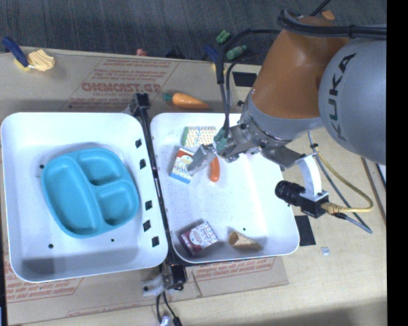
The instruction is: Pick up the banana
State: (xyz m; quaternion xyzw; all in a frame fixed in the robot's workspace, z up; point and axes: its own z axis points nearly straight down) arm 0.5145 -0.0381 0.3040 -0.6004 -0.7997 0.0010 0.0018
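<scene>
My gripper [213,153] hangs low over the upper middle of the right bin [272,202], with the orange-banded arm reaching in from the right. A small orange-red oblong piece [215,171] lies on the bin floor right under and beside the gripper's tip. Just left of the gripper a small white, blue and red carton [181,165] lies flat. Behind it sits a green and yellow box [198,136], partly covered by the gripper. What lies straight beneath the wrist is hidden.
A dark red packet [198,238] and a tan wedge-shaped piece [245,240] lie at the right bin's front edge. The left bin [20,182] holds a blue divided tray [90,190]. An orange carrot [187,101] lies on the cardboard behind the bins.
</scene>
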